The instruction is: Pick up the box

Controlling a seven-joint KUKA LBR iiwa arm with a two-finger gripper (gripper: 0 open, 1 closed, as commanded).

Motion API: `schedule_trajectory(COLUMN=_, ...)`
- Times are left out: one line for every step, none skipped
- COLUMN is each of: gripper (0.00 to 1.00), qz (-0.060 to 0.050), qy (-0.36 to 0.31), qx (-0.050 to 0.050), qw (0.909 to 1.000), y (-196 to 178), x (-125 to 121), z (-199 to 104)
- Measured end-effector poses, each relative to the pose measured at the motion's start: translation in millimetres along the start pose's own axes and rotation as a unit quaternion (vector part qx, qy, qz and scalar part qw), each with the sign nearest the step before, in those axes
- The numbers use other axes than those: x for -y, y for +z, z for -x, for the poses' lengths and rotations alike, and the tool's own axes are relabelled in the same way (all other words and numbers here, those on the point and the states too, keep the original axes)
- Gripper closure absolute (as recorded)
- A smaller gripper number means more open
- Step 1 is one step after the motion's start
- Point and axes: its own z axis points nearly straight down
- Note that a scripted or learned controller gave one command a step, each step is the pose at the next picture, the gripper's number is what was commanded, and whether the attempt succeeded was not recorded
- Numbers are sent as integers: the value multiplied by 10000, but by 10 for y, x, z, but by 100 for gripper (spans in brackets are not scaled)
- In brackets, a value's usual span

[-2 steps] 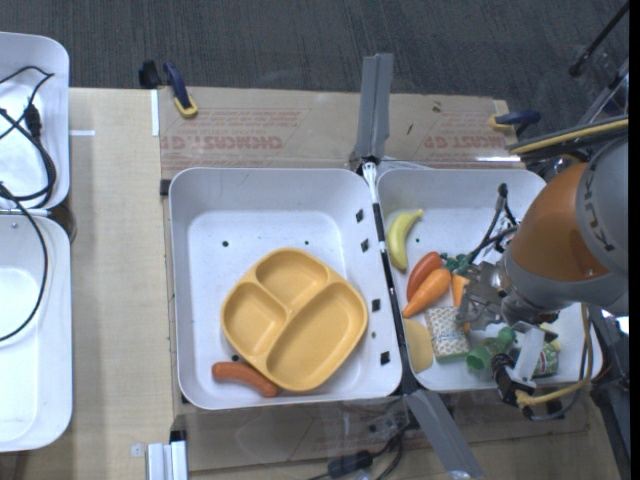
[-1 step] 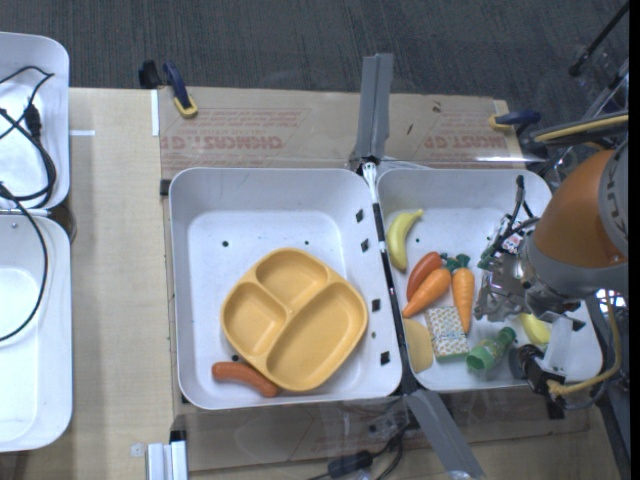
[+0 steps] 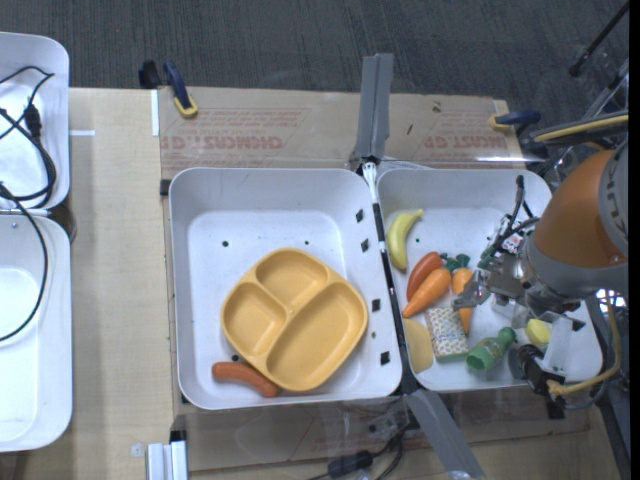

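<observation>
Reversed "INCOST GP" lettering runs along the cardboard (image 3: 240, 128) behind the bins. The patterned box (image 3: 447, 331) lies in the right bin (image 3: 455, 180), hemmed by carrots (image 3: 428, 286) and a green bottle (image 3: 489, 352). The gripper (image 3: 478, 290) hovers just above it; I cannot tell its fingers' state.

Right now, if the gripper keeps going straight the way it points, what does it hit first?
Probably the box. The gripper points down-left at it, beside the carrots, though depth is unclear.
</observation>
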Motion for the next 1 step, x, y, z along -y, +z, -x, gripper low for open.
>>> schedule_trajectory(gripper=0, qz=-8, qy=619, qx=5, qw=9981, y=241, x=-126, z=-364)
